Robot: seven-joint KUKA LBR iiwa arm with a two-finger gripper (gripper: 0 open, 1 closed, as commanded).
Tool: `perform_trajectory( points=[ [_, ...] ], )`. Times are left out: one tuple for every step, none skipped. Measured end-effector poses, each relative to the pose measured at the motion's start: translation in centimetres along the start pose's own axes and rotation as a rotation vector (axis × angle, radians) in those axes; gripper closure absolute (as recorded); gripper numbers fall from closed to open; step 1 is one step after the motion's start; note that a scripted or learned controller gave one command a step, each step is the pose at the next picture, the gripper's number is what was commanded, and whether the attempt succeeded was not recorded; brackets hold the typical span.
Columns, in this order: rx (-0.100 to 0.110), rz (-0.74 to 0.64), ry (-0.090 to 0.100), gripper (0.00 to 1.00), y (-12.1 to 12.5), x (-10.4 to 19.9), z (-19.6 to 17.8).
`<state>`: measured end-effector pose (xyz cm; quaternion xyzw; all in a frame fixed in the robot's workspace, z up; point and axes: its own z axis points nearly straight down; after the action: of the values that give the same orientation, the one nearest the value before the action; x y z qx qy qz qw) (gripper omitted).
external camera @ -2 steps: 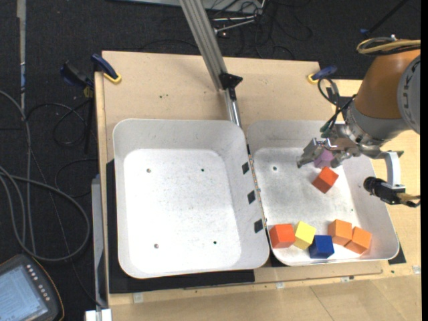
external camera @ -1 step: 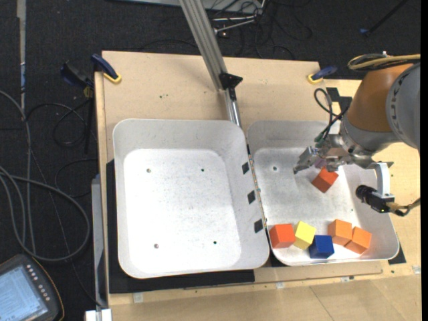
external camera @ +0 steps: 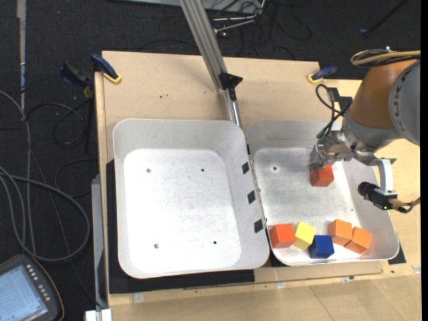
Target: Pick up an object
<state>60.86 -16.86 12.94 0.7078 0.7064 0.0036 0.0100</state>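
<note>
I am looking down on the two bins, and the arm (external camera: 384, 105) is reaching in over the right bin (external camera: 284, 169). The gripper (external camera: 323, 158) is sitting directly above a red block (external camera: 322, 176) in the middle of that bin, with the block's top tucked right under the tool. From this angle I cannot tell whether the tool has hold of the block or is merely hanging over it; the wrist is hiding that part.

I am judging this to be the grasp step itself: the tool is lined up on its target, and the lift is not yet shown to have worked, since the block looks to be resting on the bin floor.

The other blocks are lying well apart from it along the near edge: an orange block (external camera: 282, 235), a yellow block (external camera: 305, 234), a blue block (external camera: 322, 246) and two more orange blocks (external camera: 351, 235). The left bin (external camera: 177, 192) is just beside.

The next move, as I am reading it, calls for a firm close on the red block and a straight lift, watching whether the block comes up too.
</note>
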Motion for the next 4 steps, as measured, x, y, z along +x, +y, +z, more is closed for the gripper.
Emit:
perform_trajectory(
  points=[
    [0.012, -0.005, 0.007, 1.0, 0.7, 0.6, -6.1],
    [0.012, -0.005, 0.006, 1.0, 0.9, 0.5, -11.5],
    [0.018, -0.01, 0.011, 1.0, 0.4, 6.0, -12.5],
    [0.019, -0.01, 0.011, 1.0, -0.1, 10.7, -13.0]
  ],
)
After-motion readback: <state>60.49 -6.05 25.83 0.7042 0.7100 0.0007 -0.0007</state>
